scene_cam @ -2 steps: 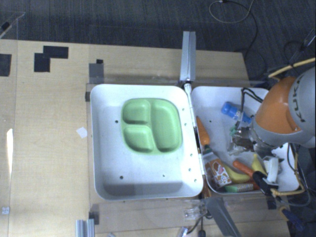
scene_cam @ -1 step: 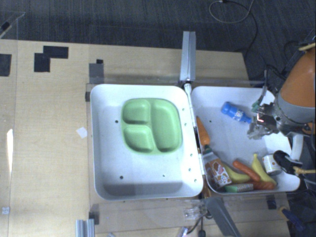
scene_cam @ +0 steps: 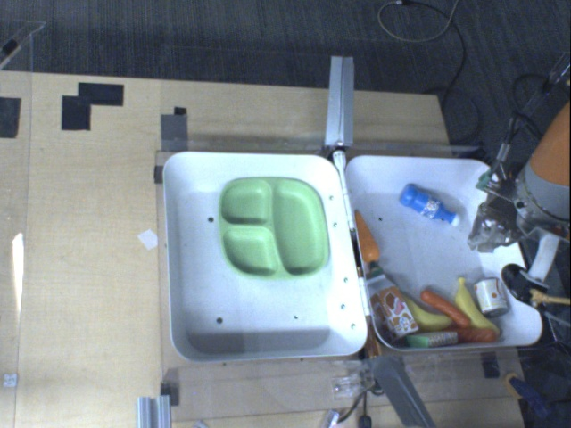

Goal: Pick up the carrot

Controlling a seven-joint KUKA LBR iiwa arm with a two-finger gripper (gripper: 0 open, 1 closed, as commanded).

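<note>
The carrot (scene_cam: 365,240) is seen wedged against the right bin's (scene_cam: 419,169) left wall, well apart from the claw (scene_cam: 492,230), whose state cannot be told; a grasp could be blocked by that wall.

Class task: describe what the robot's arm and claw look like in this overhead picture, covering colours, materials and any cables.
The arm is grey with an orange band above the wrist. Its claw is pale grey metal, blocky and shiny. Thin dark cables run along the wrist above it.

One fixed overhead camera — slanted view down on both bins (scene_cam: 178,266).
</note>
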